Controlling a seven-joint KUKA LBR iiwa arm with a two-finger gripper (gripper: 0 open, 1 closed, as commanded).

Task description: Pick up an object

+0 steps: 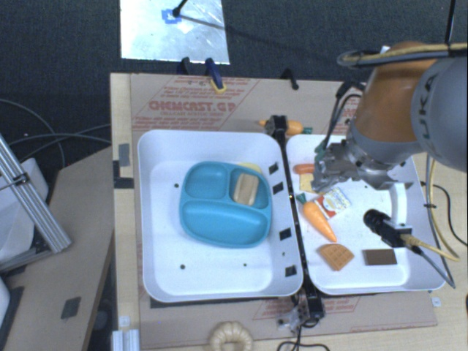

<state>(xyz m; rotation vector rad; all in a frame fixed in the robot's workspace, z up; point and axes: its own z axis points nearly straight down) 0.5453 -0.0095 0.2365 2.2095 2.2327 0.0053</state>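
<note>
Camera view: arm comes in from view's right, gripper (323,174) low over the right-hand bin (418,280), near its far-left corner by the divider. Can't tell if gripper is open or closed, since the wrist hides it. Small orange piece (303,169) sits just beside it on the divider side, and a white-red packet (337,199) lies just in front. Carrot (319,220) lies slanted near the packet. Cracker (336,256) is nearer the front edge, w/ a brown block (379,257) beside it. Left-hand bin (157,269) has a blue tray (219,221), w/ a tan piece (246,189) in its small compartment.
</note>
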